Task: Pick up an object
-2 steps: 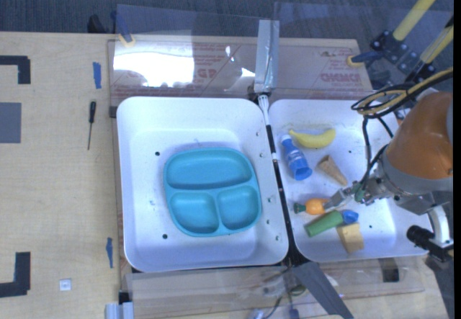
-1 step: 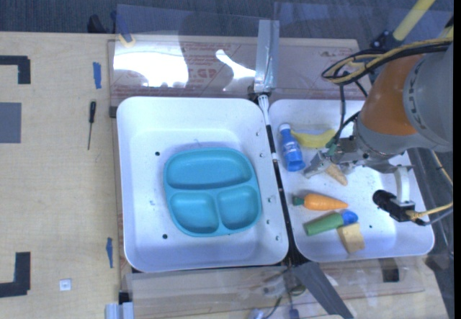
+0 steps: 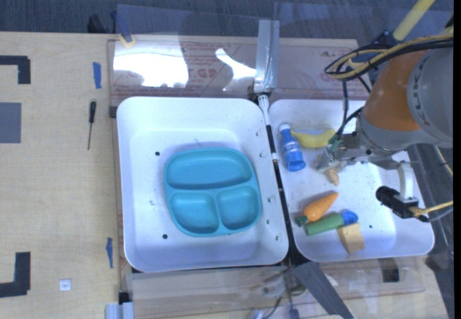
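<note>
Grey arm — low over right bin

Two white bins sit on the table. One blue tray lies in the nine-o'clock bin. The three-o'clock bin holds one bottle, one banana, one carrot, one green piece, one blue piece and one tan block.

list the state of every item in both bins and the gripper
blue tray: flat in the left bin, right side up
blue bottle: lying on its side
banana: lying beside the bottle
carrot: lying flat
green piece: lying flat, below the carrot
tan block: resting near the front rim
gripper: low over the right bin
</note>
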Controlling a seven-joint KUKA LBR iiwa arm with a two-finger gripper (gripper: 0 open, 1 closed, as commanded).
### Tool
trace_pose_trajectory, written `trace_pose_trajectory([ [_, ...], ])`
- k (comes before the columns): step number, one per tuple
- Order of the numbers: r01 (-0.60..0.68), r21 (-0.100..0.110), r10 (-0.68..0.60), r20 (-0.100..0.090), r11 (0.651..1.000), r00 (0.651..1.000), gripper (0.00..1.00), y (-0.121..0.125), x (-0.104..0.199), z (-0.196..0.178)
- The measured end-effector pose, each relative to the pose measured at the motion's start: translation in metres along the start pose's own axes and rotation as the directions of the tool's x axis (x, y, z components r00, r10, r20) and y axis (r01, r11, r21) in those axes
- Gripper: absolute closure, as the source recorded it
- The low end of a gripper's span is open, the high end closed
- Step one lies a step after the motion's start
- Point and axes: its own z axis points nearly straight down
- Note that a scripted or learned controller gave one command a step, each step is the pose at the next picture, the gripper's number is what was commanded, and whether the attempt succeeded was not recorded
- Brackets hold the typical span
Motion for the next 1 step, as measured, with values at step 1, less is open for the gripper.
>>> trace_pose_trajectory([
  [1,-0.023,0.003,0.023,-0.007,1.000,1.000,1.00,0.0027,0.0837,-0.1238],
])
